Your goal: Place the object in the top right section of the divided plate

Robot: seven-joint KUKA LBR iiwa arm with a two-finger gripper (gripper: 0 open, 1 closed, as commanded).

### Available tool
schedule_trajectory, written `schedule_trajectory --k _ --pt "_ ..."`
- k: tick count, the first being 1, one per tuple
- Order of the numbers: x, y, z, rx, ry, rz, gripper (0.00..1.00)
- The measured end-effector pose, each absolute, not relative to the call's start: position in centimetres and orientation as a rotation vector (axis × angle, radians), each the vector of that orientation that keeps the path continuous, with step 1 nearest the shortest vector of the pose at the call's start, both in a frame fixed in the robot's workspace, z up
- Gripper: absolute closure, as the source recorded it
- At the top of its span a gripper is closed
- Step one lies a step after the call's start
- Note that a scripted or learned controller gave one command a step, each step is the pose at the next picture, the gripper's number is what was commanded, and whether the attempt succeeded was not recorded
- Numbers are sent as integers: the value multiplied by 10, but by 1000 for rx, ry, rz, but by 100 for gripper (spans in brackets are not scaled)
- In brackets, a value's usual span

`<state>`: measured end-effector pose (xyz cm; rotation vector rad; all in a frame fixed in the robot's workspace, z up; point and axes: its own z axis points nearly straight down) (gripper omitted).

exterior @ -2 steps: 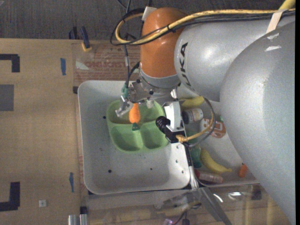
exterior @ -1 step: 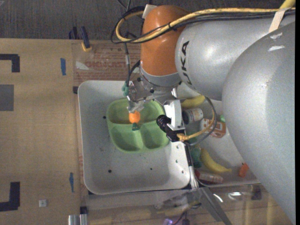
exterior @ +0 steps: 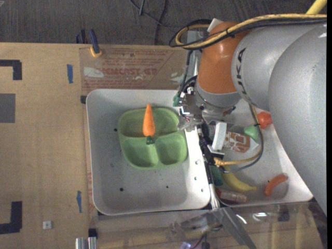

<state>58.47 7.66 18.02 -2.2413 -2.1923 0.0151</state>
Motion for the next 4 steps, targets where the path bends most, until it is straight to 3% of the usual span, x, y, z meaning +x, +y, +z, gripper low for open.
schedule_trajectory --k 1,2,3,4 --pt "584 76 186 -2239 -2190 24 100" --pt "585 -4 183 -2673 -1644 14 100" --pt "638 -9 361 -2834 -1352 13 100" --pt "639 30 180 -2731 -1544 16 100"
